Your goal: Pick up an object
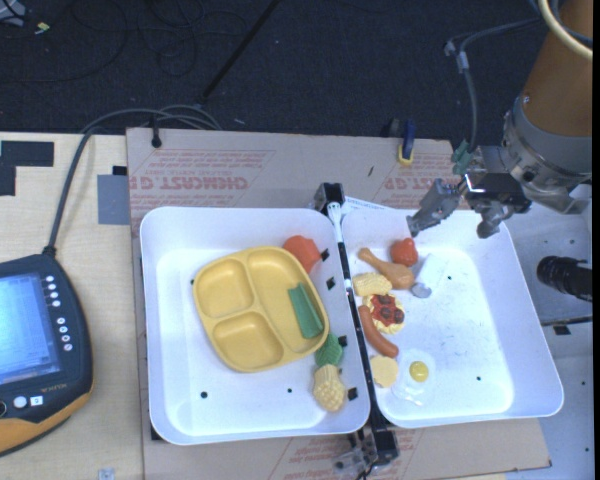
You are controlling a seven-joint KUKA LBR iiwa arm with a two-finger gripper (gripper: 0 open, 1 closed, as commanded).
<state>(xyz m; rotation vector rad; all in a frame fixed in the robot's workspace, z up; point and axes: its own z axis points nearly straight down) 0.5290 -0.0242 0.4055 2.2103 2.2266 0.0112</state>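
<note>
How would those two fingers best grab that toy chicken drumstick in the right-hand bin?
Probably across the drumstick's thin bone end, coming straight down from above. It lies flat, and that end points toward bare bin floor, while the fat end sits close to other toys.

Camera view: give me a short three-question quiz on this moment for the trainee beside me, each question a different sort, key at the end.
1. True or false: the green piece lies in the yellow tray.
2. Which bin holds the fried egg? A) left bin B) right bin
3. Fill in: the corn cob lies near the left bin's ____ corner, front right or back left.

Key: 1 true. 2 B. 3 front right. The gripper hangs over the right bin's back edge, nothing visible between its fingers.
</note>
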